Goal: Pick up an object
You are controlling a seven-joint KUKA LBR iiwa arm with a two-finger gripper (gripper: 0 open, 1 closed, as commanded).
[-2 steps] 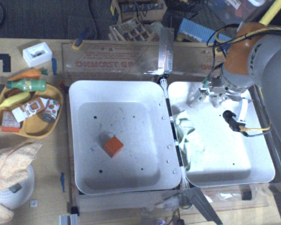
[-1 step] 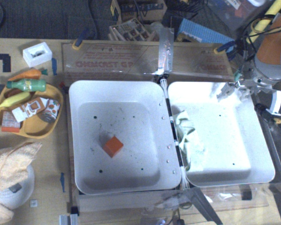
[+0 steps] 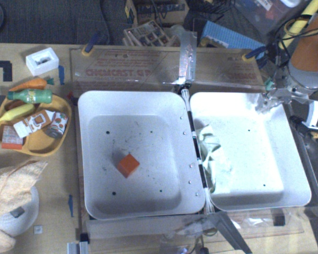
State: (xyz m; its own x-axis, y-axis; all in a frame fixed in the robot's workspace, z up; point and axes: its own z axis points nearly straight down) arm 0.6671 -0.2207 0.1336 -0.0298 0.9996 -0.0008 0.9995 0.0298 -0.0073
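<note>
Orange block (image 3: 128, 165) — corner-on, left bin (image 3: 95, 115)

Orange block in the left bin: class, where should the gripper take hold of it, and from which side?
Probably from straight above, closing on two opposite flat sides of the orange block. It sits alone on the left bin floor, turned diagonally, so the fingers should be turned to match its faces.

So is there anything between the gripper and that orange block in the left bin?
The gripper sits over the right bin's far right corner. Between it and the orange block lie the raised rims where the bins meet and a crumpled pale object beside that divider. Lifted over, nothing visible blocks it.
</note>
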